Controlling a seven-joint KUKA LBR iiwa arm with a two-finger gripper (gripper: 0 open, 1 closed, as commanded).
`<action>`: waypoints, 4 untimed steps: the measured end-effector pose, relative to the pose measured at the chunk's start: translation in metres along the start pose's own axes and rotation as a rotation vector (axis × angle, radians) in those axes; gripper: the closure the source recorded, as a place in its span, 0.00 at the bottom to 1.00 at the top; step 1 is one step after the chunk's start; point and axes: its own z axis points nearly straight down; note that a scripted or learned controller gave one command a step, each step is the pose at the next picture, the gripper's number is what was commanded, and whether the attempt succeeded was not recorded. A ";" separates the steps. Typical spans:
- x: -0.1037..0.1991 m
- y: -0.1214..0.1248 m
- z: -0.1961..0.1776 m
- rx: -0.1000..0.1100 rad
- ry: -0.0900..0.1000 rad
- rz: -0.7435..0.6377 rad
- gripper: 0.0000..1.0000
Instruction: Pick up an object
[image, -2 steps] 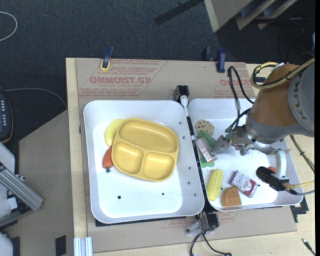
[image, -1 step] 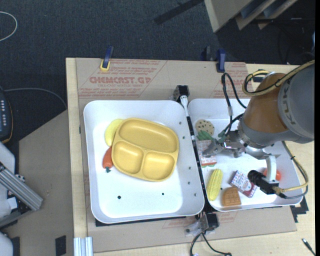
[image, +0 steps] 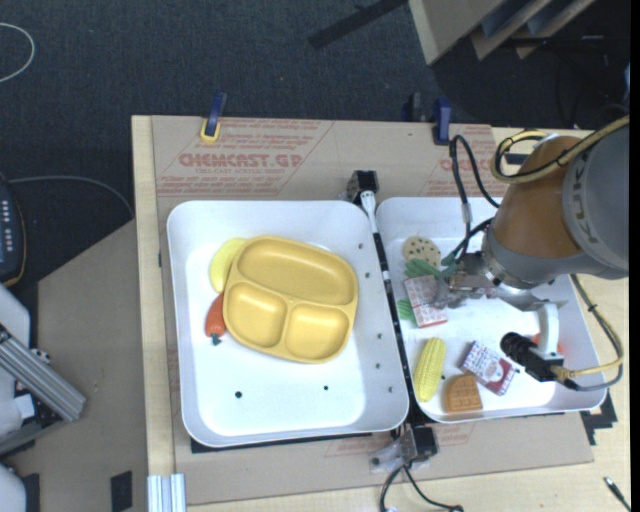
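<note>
Arm reaching into the right bin, with the pick not yet made.

The pincer is hovering at the bin's left side, just above a small pink-and-white packet; whether it is apart or together cannot be told. Nearby candidates are lying in the same bin: a corn cob, a red-and-white carton and a brown biscuit. The left bin is holding a yellow divided tray. Judged, the approach is under way; next, a straight descent onto the packet and a firm closing.
</note>
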 end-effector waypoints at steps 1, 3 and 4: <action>-0.002 -0.001 -0.063 0.016 -0.004 -0.001 1.00; 0.046 -0.025 -0.129 0.024 0.001 -0.006 1.00; 0.088 -0.057 -0.120 0.027 0.000 -0.005 1.00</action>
